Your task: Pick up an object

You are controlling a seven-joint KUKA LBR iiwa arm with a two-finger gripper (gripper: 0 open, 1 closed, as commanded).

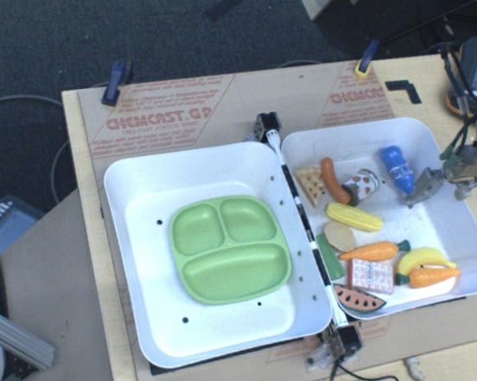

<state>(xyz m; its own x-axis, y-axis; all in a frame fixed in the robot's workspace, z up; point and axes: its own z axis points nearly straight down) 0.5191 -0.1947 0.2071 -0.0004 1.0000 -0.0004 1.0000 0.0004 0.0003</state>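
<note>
The right bin (459,226) holds several toy foods: a blue bottle (397,169), a red sausage (335,179), a waffle cracker (311,185), a yellow corn cob (354,217), a carrot (370,252), a banana (422,257) and a watermelon slice (359,298). My gripper (443,181) hangs at the right edge of the view, over the bin's right side. It is just right of the blue bottle and apart from it. Nothing is visibly held.
The left bin (141,242) holds a green divided plate (229,249). A red-and-white box (372,274) and a second orange carrot (432,274) lie near the right bin's front. Blue and yellow clamps sit at the board's far edge.
</note>
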